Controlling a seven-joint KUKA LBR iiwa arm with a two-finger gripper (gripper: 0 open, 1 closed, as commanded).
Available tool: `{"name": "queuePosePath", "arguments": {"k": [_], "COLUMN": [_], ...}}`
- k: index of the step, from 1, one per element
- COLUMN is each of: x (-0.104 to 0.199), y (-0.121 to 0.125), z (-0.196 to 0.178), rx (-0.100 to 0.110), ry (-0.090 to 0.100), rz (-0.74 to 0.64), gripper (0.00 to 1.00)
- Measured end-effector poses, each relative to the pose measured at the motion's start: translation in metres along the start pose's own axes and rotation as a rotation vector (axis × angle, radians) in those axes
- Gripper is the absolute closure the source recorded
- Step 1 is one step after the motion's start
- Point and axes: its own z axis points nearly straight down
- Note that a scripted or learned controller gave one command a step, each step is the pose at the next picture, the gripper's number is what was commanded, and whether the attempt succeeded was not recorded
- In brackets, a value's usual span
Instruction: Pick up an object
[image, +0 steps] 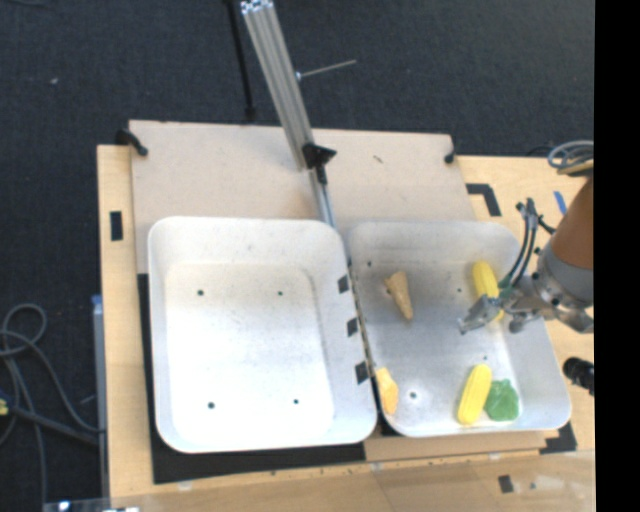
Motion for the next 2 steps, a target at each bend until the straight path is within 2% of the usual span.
{"name": "queuePosePath", "arguments": {"k": [1, 2], "x": [0.000, 0.007], "y": [0.003, 0.001], "z": [-0.015, -0.064], "rx": [-0.010, -0.012], "ry": [0.000, -0.001], "rz": [0.003, -0.005], "gripper": [1.00, 1.00]}}
